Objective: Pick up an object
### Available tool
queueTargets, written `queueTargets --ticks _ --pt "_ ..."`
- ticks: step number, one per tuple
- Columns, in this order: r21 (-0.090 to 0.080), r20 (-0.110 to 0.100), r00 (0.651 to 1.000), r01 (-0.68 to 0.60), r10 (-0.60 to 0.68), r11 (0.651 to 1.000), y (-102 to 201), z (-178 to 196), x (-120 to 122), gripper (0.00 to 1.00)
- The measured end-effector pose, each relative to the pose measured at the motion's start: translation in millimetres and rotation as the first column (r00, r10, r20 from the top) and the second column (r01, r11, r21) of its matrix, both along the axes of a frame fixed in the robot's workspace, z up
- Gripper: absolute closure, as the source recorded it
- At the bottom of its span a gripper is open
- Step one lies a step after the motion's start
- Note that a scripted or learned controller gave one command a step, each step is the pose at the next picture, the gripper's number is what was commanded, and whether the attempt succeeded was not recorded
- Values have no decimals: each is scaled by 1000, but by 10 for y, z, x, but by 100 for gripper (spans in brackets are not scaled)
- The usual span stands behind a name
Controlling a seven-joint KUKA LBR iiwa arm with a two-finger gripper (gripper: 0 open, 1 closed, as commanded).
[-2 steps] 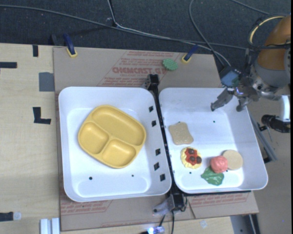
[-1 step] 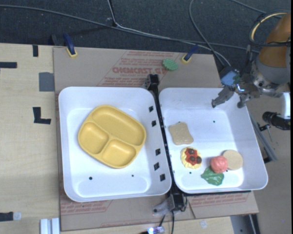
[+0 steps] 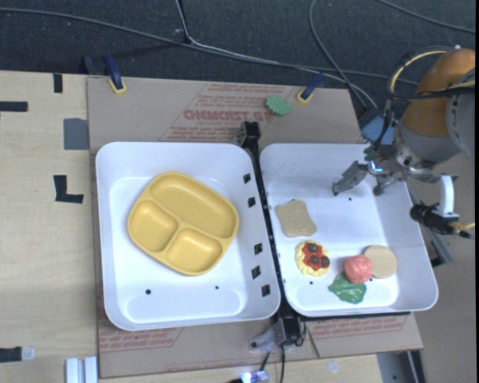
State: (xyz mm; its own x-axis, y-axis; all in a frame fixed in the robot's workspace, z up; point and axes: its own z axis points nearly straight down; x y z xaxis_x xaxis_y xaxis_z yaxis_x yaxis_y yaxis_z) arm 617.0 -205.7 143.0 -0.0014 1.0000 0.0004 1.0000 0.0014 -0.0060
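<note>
The gripper (image 3: 359, 177) hovers with fingers spread and nothing between them over the upper part of the right bin (image 3: 407, 238), right of frame. Toy foods lie below: bread slice (image 3: 294, 218), pizza piece (image 3: 312, 258), red ball (image 3: 358, 268). Approach step; next comes descent onto one item.

Even, soft overhead light; faint shadows, mild glare, slightly grainy picture.

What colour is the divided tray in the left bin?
Yellow; the divided tray shows clearly in the camera view.
</note>
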Motion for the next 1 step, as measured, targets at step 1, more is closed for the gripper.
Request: queueTargets --ticks 1 --pt "0 0 1000 -1 1 1000 12 -541 -11 0"
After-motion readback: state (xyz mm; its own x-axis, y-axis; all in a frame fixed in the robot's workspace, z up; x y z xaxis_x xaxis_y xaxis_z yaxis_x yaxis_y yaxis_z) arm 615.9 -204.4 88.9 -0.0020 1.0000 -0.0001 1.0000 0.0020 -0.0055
